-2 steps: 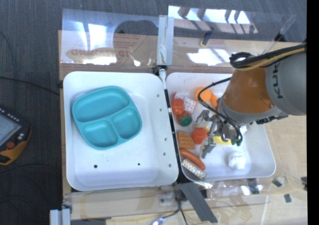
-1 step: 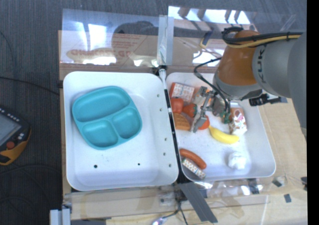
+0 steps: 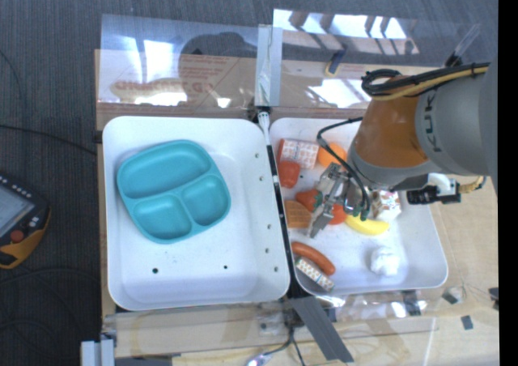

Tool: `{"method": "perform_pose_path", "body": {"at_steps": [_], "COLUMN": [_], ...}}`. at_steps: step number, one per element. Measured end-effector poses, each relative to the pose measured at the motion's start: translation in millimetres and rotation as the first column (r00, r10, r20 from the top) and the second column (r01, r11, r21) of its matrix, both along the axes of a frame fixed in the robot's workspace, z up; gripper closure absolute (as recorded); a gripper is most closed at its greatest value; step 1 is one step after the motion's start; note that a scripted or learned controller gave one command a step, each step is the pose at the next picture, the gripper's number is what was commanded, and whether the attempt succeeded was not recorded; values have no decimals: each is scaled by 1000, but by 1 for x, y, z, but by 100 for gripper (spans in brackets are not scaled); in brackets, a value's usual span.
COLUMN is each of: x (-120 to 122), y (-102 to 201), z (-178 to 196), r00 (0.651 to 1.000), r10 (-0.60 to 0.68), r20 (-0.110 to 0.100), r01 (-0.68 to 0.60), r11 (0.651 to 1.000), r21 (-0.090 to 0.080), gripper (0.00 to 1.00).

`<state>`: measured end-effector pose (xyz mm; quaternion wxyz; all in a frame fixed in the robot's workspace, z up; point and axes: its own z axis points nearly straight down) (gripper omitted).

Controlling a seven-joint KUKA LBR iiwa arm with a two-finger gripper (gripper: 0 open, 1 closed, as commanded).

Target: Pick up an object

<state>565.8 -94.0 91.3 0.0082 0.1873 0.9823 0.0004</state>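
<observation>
The camera view looks down on two white bins set side by side on the bench. In the left bin a blue plate with three parts is seen, lying flat near the middle. The right bin is filled with small toy foods.

The arm is seen reaching in from the right, grey with an orange band. The gripper is lowered into the right bin, near the bin's left side. Its two fingers are spread a little apart, and nothing can be seen held between them. They are pointed down at an orange block and a red piece, which lie just beside the tips.

A red and white box is seen at the top of the bin, with a small red thing just below it. A yellow banana is lying just to the right of the gripper. A white lump is seen near the lower right corner. A red hot dog is lying at the bottom left, with a pale ridged piece touching it below.
</observation>
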Motion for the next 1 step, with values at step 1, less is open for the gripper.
{"method": "perform_pose_path", "body": {"at_steps": [1], "x": [71], "y": [-9], "z": [-1], "r00": [999], "r10": [34], "r20": [-12], "r01": [-34], "r11": [999], "r21": [1], "gripper": [0]}}
